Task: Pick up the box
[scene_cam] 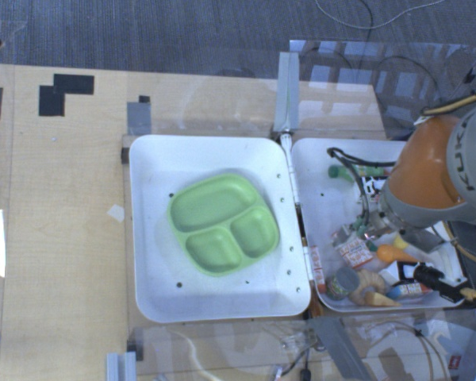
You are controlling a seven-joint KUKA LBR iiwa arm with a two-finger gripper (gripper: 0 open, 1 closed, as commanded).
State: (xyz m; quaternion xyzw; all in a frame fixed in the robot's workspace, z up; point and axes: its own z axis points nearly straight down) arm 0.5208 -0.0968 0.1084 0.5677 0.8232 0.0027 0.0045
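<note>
Down in the right bin (317,181), the box (354,252) lies flat among the clutter, a small red-and-white printed carton; its long axis seems to run on a slant from upper left to lower right, though it is too small to read which end is which. The pincer (370,227) sits just above and to the right of the box, very near it, under the grey wrist and the glossy orange band (424,173) of the arm; whether the pincer is spread, pressed together or touching the box cannot be told. Just right of the box lies an orange carrot-shaped toy (395,253), and below it a grey round piece (347,280) and a tan lumpy thing (373,288). A small green object (334,170) rests near the bin's upper part beside black cabling. The left bin (151,213), smooth white plastic with rounded corners, holds a pale green divided plate (224,223) with three compartments, set at a tilt. Both bins stand on the light wooden bench (55,236).
</note>
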